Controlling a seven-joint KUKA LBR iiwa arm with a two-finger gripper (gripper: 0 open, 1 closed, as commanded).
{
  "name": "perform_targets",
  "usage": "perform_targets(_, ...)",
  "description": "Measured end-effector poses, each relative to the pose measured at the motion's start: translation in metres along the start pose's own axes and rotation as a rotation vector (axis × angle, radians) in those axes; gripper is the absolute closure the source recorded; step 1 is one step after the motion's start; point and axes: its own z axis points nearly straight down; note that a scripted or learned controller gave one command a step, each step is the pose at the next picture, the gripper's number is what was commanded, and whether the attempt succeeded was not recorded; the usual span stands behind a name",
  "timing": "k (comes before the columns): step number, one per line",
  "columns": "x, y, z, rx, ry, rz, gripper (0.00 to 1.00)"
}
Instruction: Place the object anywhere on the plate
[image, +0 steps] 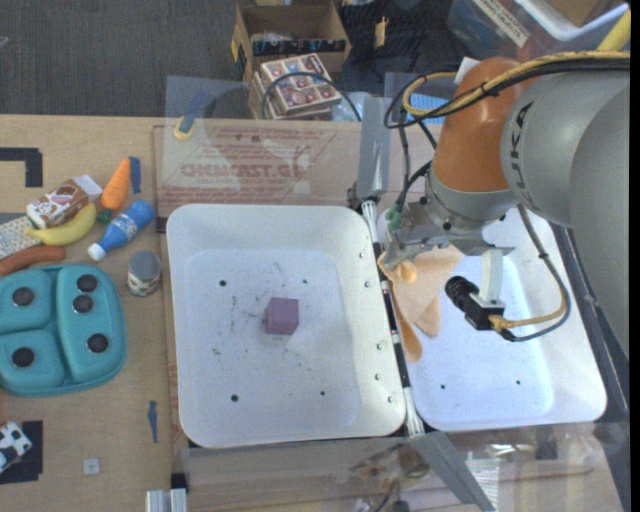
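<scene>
Leftmost, a teal compartment tray (55, 325) on the bench, with toy food above it: sausage (28, 260), banana (62, 228), carrot (119, 183), a small blue-and-white bottle (122, 227) and a grey can (144, 272) just beside the tray's upper right corner. Left white bin (200, 400) holds the purple cube (281, 316), near the bin's middle, lying flat on the floor, apart from every wall. Block looks about cubic, so no clear long axis; its sides run roughly square to the bin walls. Gripper (402, 250) hangs at the divide between the bins, well apart from the cube; open or closed, cannot tell. Under it a tan plate-like piece (428, 290) lies along the left wall of the right white bin (520, 395). Grey arm with orange band (480, 130) above that bin.
</scene>
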Motion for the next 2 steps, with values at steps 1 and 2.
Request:
perform_targets(1, 0.0, 0.0, 0.0, 0.0, 0.0, 0.0, 0.0)
perform_targets(2, 0.001, 0.001, -0.011, -0.004, -0.002, -0.003, 1.0)
